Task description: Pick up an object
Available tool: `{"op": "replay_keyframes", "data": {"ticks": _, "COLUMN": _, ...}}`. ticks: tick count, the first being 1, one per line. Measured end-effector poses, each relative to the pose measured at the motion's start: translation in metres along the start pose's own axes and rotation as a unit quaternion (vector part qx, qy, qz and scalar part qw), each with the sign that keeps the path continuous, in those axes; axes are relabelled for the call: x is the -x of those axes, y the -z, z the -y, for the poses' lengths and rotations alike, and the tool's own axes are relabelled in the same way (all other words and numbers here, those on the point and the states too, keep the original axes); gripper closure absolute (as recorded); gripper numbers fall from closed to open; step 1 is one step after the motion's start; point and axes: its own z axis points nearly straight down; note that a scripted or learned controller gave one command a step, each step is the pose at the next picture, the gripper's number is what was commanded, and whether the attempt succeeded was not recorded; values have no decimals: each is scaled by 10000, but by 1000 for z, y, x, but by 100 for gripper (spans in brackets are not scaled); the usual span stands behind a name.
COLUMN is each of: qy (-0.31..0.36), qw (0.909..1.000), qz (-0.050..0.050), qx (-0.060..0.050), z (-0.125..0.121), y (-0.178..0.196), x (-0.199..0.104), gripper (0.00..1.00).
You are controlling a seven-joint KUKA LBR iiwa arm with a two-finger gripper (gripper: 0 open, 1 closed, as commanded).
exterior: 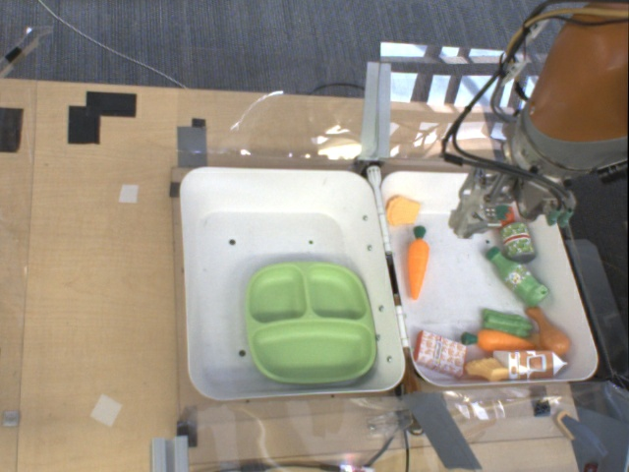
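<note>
Objects for picking lie loose in the right bin [580,362], heaped at its near edge: boxes [440,352], bread, carrot [417,266] mid-bin. Left bin [197,264] bears a green tray [310,323]. Gripper [496,209] hangs over a bottle [515,239]; jaws' state cannot be told, hidden by the wrist.
</note>
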Motion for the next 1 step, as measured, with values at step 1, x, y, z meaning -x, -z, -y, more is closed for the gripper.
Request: {"op": "replay_keyframes", "data": {"ticks": 1, "qy": -336, "qw": 9994, "qz": 42, "qx": 3, "z": -21, "y": 67, "x": 86, "gripper": 100}}
